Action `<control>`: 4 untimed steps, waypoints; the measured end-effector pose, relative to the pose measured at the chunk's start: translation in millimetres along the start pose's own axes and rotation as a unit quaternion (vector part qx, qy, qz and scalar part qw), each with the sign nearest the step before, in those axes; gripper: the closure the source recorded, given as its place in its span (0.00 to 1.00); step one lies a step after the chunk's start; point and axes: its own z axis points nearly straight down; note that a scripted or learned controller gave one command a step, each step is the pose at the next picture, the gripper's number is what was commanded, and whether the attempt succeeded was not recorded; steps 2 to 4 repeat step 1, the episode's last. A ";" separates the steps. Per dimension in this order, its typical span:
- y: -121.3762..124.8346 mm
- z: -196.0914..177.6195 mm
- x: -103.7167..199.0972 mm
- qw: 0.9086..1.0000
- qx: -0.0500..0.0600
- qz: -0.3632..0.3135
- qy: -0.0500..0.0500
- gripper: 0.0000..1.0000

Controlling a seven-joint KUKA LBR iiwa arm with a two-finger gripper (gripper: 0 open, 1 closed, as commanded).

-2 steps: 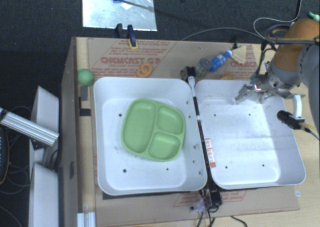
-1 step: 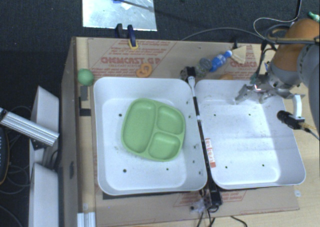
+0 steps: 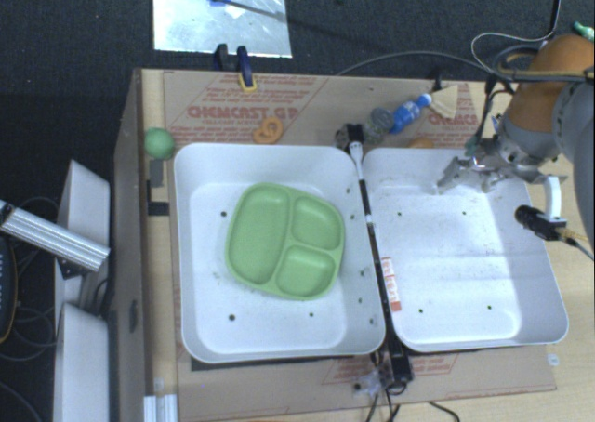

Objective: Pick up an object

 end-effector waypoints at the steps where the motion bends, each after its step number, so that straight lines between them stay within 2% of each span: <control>1: 0.0 0.0 0.0 1.000 0.000 0.000 0.000 0.00; 4: 0.0 0.0 0.0 1.000 0.000 0.000 0.000 0.00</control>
